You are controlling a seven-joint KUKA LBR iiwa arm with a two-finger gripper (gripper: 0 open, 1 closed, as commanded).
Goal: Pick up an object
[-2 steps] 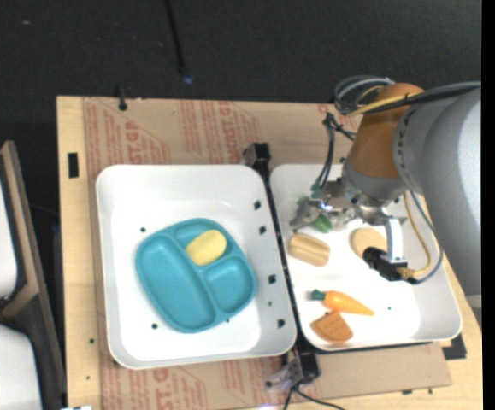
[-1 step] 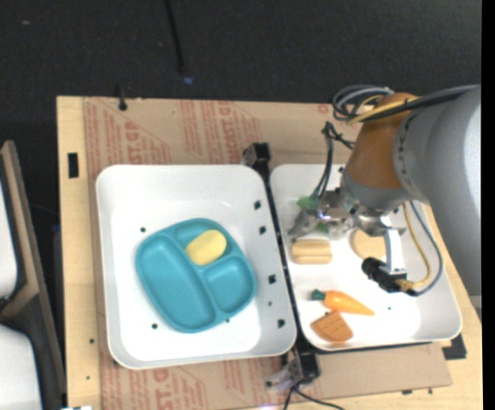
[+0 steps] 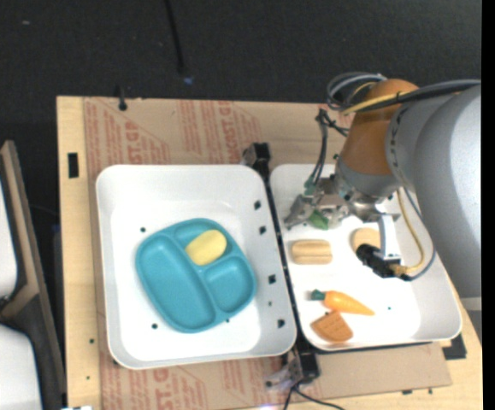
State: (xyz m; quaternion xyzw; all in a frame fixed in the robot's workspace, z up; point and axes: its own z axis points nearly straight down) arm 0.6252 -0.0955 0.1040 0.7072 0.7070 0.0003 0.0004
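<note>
Camera view
Arm: grey with an orange band (image 3: 375, 135), reaching in from the right over the right bin (image 3: 435, 314).
Tool (image 3: 311, 213): low at the right bin's upper left corner; grip state cannot be told.
Bread roll (image 3: 310, 251): just below the tool, apart from it.
Carrot (image 3: 343, 301): lower in the right bin, with an orange wedge (image 3: 332, 327) just beneath.
Left bin (image 3: 127, 203): holds a blue divided plate (image 3: 187, 293); a yellow piece (image 3: 205, 247) lies in its upper compartment.
Tabletop (image 3: 162, 135): carries both bins side by side.

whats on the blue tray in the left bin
A yellow lemon-like piece sits in the upper compartment of the blue divided tray; its other compartments show bare. Whatever lies beneath the tray is covered.
</note>
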